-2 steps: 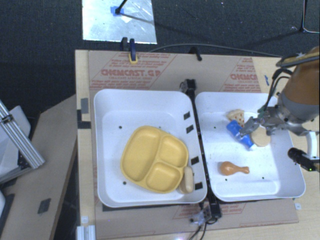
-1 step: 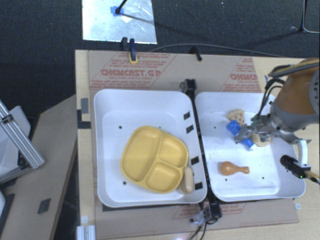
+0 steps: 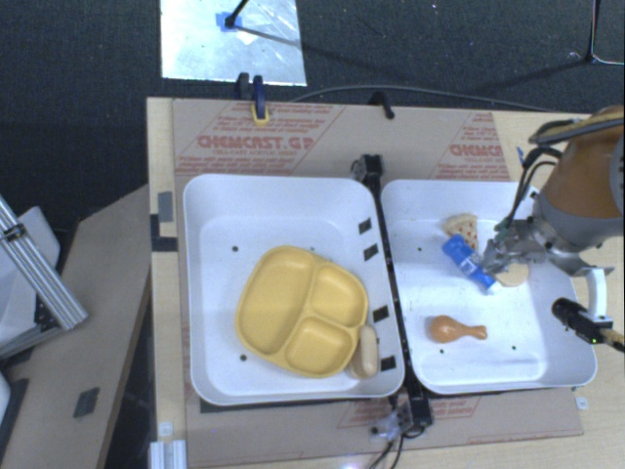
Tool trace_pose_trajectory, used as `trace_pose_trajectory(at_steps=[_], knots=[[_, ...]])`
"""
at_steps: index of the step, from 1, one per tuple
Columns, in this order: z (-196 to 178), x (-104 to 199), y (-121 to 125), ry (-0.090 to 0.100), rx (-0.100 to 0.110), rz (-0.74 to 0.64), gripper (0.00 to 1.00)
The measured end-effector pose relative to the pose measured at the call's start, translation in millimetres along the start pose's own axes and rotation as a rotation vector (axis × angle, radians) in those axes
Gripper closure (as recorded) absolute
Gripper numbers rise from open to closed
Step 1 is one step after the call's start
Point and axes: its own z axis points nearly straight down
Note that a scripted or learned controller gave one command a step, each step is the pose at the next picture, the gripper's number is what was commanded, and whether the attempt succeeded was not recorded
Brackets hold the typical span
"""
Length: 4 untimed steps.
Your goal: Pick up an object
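In the right bin a blue oblong object lies slanted near the middle. My gripper is low at its right end, reaching in from the right. A pale round piece shows just under the gripper. Just above the blue object's left end rests a tan wedge-shaped piece. An orange-brown drumstick lies nearer the front of this bin.
The left bin holds a yellow divided plate with a beige bread roll against its lower right rim. A black divider runs between the two bins. The arm's orange band hangs over the right bin's far right side.
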Motion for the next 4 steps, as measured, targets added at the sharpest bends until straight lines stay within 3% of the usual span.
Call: trace_pose_trajectory(at_steps=[1, 2, 4], knots=[[-52, -3, 12, -0.001, -0.004, -0.002, 1.0], [-76, -3, 13, 0.0, -0.001, -0.001, 1.0], [-93, 94, 38, 0.003, 0.0, -0.007, 1.0]])
